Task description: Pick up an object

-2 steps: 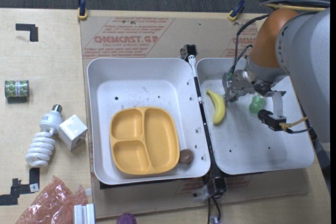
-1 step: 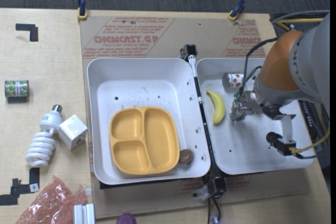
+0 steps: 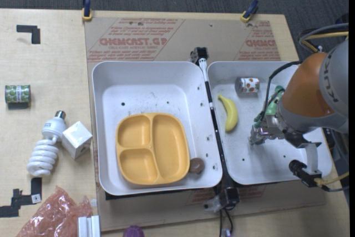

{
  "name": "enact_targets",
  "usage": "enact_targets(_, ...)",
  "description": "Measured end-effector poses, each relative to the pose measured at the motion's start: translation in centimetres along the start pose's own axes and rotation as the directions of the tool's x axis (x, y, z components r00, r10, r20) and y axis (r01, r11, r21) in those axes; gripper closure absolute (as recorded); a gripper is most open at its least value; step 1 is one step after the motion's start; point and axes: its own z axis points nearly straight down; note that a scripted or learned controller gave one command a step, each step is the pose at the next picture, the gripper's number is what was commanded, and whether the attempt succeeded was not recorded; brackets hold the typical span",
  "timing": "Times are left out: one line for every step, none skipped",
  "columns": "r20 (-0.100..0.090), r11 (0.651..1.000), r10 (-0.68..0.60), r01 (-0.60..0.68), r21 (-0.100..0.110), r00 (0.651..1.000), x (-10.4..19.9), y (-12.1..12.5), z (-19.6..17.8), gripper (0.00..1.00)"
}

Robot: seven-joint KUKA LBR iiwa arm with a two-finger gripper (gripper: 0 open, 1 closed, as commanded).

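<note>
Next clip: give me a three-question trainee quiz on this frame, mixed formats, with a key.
1. True or false: the banana lies in the same bin as the yellow divided tray.
2. Which sits nearest the right bin's far wall? A) banana B) small can C) gripper
3. Fill in: the small brown object rests against the tray's ____ corner.

Key: 1 false; 2 B; 3 near right, as the camera sees it.

The light wooden bench (image 3: 44,64) bears two white bins (image 3: 105,86), a bulb (image 3: 45,144) and a green can (image 3: 17,94).
</note>
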Motion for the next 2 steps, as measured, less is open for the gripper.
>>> enact_targets(0.002,1.0,-0.004,0.004,-0.002,1.0,1.0,12.5,-0.1,0.0)
enact_targets(0.001,1.0,-0.002,0.002,0.0,1.0,-0.2,7.3,0.0,0.0)
